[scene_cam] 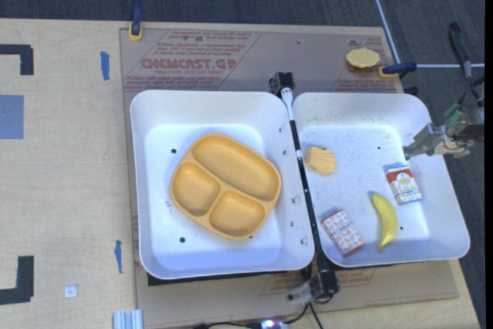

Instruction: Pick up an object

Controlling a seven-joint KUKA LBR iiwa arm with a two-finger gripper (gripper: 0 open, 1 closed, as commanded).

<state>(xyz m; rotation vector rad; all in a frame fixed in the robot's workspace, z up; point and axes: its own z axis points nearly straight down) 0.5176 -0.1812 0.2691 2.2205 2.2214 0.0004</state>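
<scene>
Claw [422, 144] nr banana [385, 219] bin [454, 231]

The 2 bins are white, the left bin [150, 166] and the right bin [362, 115] alike; the divided plate [225, 186] is orange-yellow; the banana [386, 220] is bright yellow; the ridged chip [320, 159] is pale yellow; the small box [342, 232] is red and white in a check; the carton [403, 184] is white with red and blue; the bench board [200, 58] is tan with red lettering.
</scene>
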